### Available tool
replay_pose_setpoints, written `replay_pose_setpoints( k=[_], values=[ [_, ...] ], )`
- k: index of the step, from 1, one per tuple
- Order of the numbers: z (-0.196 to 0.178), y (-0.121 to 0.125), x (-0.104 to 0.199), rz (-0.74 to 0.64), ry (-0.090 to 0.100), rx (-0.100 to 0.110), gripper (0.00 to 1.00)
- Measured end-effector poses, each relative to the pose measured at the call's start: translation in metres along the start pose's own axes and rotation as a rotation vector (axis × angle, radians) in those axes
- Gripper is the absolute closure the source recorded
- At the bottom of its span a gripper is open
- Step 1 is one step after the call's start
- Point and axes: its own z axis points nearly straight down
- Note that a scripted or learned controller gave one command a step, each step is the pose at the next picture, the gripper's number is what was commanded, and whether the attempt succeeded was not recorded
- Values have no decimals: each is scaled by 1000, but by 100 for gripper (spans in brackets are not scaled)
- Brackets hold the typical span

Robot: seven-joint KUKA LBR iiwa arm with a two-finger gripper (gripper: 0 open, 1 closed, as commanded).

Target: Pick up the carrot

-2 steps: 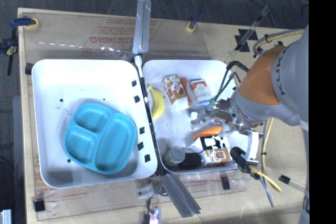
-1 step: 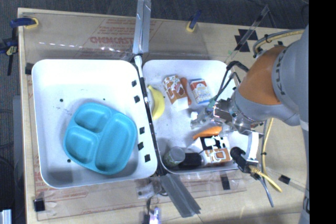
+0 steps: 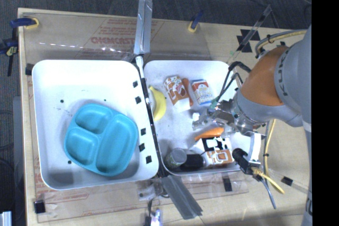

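Camera view: table (image 3: pixel 222 39) carries two white bins side by side. Left bin (image 3: pixel 45 87) holds a blue three-section plate (image 3: pixel 100 137), lying flat toward the bin's near side.

Right bin (image 3: pixel 177 127) is cluttered. A yellow rounded item (image 3: pixel 158 103) sits against its left wall. At the far side are two small cartons close together: a brown-red carton (image 3: pixel 176 90) and an orange-white carton (image 3: pixel 201 91) just right of it.

The carrot (image 3: pixel 210 133) lies in the right bin's right half, roughly level and tipped a bit up to the right. Just on its near side is a black-and-white box (image 3: pixel 214 144), touching or almost touching it. Nearer again is an orange printed carton (image 3: pixel 220 156), against the near wall. A dark can (image 3: pixel 177 157) stands in the near-left corner, with a black object (image 3: pixel 195 162) just right of it.

The arm (image 3: pixel 275 87), grey with an orange band, reaches in from the right over the right bin's edge. The gripper (image 3: pixel 207 120) is low in the bin, right above the carrot, at or touching its far side. Cannot tell whether the jaws are open or closed, or whether the carrot is between them. The carrot looks to be resting on the bin floor, not lifted.

A metal bar (image 3: pixel 143 26) runs across the table to the seam between the bins. A blue clamp (image 3: pixel 24 22) sits at the table's far-left corner.
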Motion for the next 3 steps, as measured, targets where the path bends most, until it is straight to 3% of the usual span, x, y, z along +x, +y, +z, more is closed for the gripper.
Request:
replay_pose_setpoints(
  k=[1,2,3],
  values=[
    [-9,0,1,-5,1,2,100],
    [-9,0,1,-5,0,2,0],
    [12,11,3,-40,2,0,0]
  ],
)
